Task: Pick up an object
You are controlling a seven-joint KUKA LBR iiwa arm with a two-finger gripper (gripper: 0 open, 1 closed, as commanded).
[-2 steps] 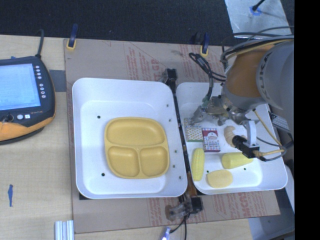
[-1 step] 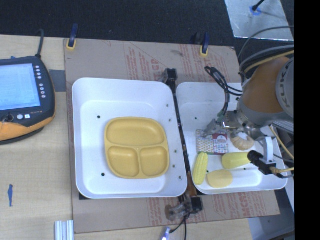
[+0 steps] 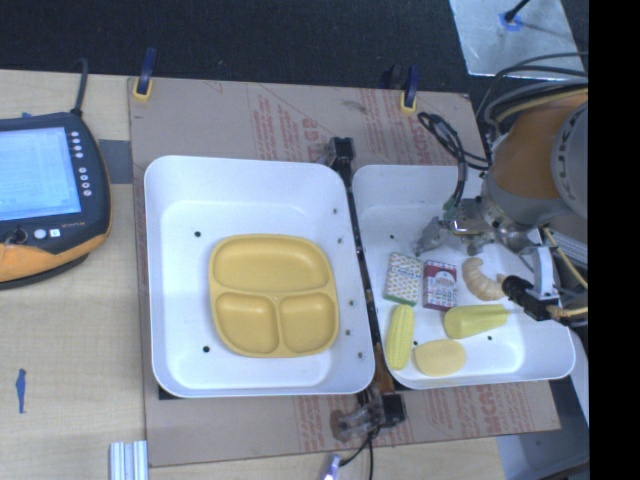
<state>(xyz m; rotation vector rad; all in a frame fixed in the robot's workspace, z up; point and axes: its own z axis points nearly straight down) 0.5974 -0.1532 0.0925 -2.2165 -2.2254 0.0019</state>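
Note:
In the right bin [image 3: 545, 363] lie several small items: a green patterned packet [image 3: 404, 278], a small red box [image 3: 440, 285], a tan curved pastry-like piece [image 3: 484, 280], a yellow corn cob [image 3: 399, 335], a pale yellow pear-shaped piece [image 3: 473, 319] and a round yellow piece [image 3: 440, 357]. My gripper [image 3: 452, 230] hangs over the bin's back half, just behind the red box and the packet. Nothing is visibly held in it.
The left bin [image 3: 180, 198] holds a yellow divided tray [image 3: 273, 294]. A teach pendant with a lit screen [image 3: 45, 193] lies at the far left of the bench. Black cables [image 3: 450, 138] loop behind the right bin. Clamps [image 3: 408, 86] pin the cardboard's back edge.

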